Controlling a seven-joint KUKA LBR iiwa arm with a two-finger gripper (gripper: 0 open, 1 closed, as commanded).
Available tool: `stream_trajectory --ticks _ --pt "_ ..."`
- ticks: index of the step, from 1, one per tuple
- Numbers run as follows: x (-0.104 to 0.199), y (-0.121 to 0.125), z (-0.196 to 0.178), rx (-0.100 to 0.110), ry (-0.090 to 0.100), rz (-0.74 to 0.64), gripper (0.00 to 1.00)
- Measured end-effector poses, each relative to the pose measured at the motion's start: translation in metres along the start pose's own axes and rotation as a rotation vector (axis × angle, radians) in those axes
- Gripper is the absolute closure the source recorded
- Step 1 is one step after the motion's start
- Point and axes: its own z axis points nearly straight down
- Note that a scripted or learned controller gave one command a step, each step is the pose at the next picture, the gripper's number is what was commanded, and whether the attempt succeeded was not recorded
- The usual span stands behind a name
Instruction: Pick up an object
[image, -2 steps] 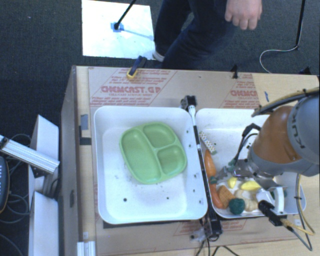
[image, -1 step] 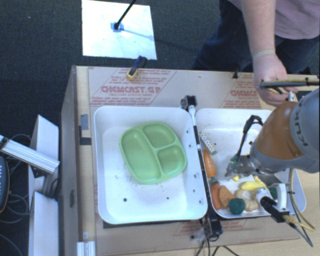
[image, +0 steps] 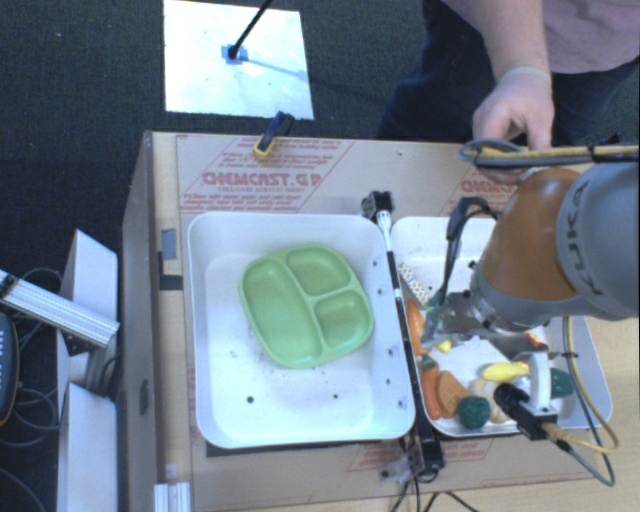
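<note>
The pincer (image: 437, 325) is low inside the right bin (image: 600, 385), near the bin's left wall, under the big grey and orange wrist of the arm (image: 545, 250). Whether it is spread or pressed together, I cannot tell, because the wrist covers most of it and the metal parts there are blurred.

Just at 9 o'clock from the pincer lies a long orange carrot (image: 415, 322) along the divider between the bins. At 6 o'clock from it there are two more orange pieces (image: 445, 390), touching each other. A dark green round object (image: 474, 411) is at 5 o'clock, beside these pieces. A yellow banana-like object (image: 503, 371) lies at 4 o'clock, partly under the arm's attachments. A small perforated item (image: 410, 273) rests at 11 o'clock in the same bin.

Farther to 9 o'clock, the left bin (image: 225, 400) holds a light green tray (image: 305, 305) with three compartments, tilted a little. Both bins stand on a cardboard sheet (image: 250, 180) on the desk. At 1 o'clock, beyond the arm, a person's hand (image: 515, 105) is visible above the desk edge.
</note>
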Motion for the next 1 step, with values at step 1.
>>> stream_trajectory --ticks 1 --pt "0.0214 -0.0183 -0.0487 0.029 -0.006 -0.003 1.0"
